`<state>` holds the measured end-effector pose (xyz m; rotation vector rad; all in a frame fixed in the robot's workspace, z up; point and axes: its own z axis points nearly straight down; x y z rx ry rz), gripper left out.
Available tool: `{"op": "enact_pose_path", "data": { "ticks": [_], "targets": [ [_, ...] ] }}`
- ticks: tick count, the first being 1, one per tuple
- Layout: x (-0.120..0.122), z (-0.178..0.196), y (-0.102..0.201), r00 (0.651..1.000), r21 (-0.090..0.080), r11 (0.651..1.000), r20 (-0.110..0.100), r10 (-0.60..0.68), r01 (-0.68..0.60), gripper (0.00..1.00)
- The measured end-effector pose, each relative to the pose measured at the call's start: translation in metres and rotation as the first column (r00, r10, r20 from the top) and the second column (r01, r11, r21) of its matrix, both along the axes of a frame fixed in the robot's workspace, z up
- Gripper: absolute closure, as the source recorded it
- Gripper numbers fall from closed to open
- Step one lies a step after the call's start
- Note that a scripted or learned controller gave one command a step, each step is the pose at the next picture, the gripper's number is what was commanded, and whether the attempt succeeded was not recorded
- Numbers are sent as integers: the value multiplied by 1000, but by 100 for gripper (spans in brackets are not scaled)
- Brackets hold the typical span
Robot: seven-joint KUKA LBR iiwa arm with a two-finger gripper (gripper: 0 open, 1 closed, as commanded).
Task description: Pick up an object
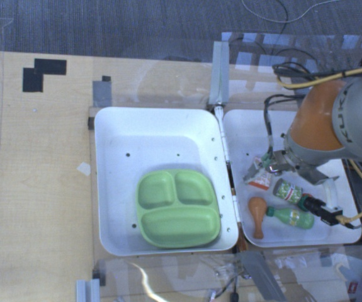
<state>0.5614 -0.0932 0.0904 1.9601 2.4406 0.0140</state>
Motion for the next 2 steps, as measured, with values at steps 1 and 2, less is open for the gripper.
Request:
{"op": "enact_pose_path", "data": {
  "ticks": [1, 2],
  "targets": [
    [2, 11, 2, 1000, 2, 1000, 4, 3, -3, 100],
    [51, 95, 68, 999, 1, 999, -9, 50, -50, 100]
  ]
}}
